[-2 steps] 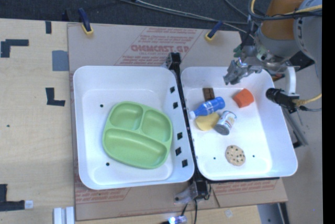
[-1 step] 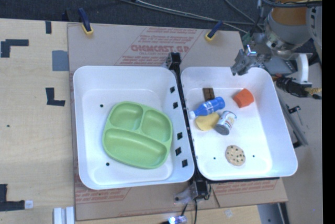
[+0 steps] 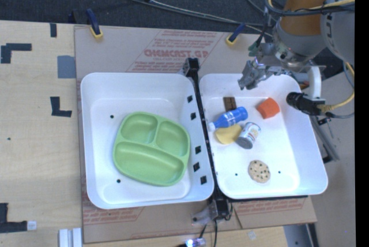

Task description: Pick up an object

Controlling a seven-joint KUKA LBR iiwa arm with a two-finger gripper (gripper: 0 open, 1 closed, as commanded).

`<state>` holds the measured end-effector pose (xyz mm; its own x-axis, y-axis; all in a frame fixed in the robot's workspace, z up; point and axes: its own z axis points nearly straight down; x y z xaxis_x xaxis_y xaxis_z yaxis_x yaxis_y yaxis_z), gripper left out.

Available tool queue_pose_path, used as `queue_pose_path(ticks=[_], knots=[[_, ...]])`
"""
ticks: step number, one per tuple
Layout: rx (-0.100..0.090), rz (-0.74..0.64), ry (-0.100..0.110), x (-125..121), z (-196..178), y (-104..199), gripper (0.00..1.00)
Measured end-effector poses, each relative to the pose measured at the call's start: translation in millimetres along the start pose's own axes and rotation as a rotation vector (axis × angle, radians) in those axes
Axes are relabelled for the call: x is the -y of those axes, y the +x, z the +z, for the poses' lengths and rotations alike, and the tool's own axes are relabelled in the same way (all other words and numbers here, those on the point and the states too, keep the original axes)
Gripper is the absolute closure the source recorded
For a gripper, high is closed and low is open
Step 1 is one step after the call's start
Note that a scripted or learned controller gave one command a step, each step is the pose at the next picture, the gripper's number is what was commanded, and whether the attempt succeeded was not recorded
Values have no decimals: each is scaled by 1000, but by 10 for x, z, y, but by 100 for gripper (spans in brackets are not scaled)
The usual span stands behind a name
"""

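Observation:
In the right bin (image 3: 300, 173) lie an orange block (image 3: 268, 108), a blue bottle (image 3: 230, 118), a yellow piece (image 3: 227, 135), a small silver can (image 3: 248, 135), a chocolate-chip cookie (image 3: 259, 171) and a brown bar (image 3: 229, 103). My gripper (image 3: 251, 77) hangs over the bin's far edge, above and behind the brown bar and left of the orange block. Nothing shows between its fingers.
The left bin (image 3: 95, 96) holds a green divided plate (image 3: 152, 148). A black divider with clips (image 3: 198, 124) runs between the bins. Cables (image 3: 173, 6) cross the dark surface behind, and clamps (image 3: 94, 26) grip the cardboard's far edge.

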<state>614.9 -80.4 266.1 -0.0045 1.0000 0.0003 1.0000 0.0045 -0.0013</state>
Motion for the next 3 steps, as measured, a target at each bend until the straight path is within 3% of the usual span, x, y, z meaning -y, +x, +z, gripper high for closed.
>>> queue_pose_path(ticks=[3], knots=[[0,-1,3,192,368,1621,100]])
